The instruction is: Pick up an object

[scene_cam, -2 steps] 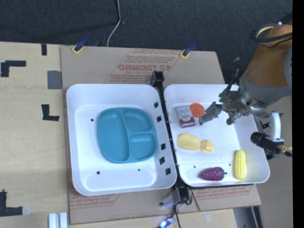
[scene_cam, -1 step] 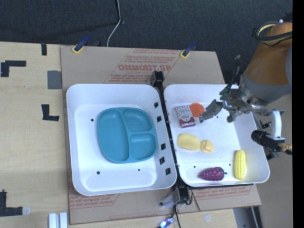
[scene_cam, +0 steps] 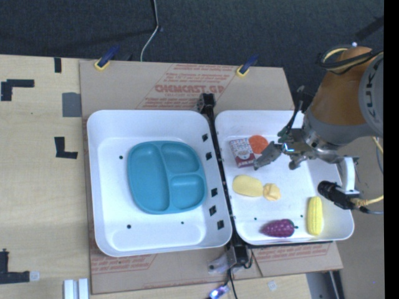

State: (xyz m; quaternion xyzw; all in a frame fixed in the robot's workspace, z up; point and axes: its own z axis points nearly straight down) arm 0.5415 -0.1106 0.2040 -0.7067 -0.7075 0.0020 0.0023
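The table [scene_cam: 37, 185] is pale wood-coloured board marked with a few black and grey tape patches, and behind it hangs a dark cloth backdrop with a thin cable [scene_cam: 151, 17] trailing down it. A sheet of printed brown cardboard [scene_cam: 187, 86], pinned at its far corners by two blue-and-yellow clamps [scene_cam: 107, 57], lies under two shallow white bins set side by side.

The left bin [scene_cam: 106, 229] holds a teal divided plate [scene_cam: 167, 175], lying flat near the middle. The right bin [scene_cam: 336, 229] carries the small things: a red-and-white packet [scene_cam: 241, 151] near the far left, an orange round piece [scene_cam: 259, 144] just beside it, a yellow lumpy piece [scene_cam: 248, 186] with a smaller yellow bit [scene_cam: 272, 192] touching it, a purple piece [scene_cam: 278, 228] near the front edge, and a yellow corn cob [scene_cam: 315, 215] to its right.

The arm reaches in from the right, and the claw [scene_cam: 279, 154] hangs over the right bin just beside the orange piece and packet. Whether it is released or clenched I cannot tell from here; nothing is visibly gripped.
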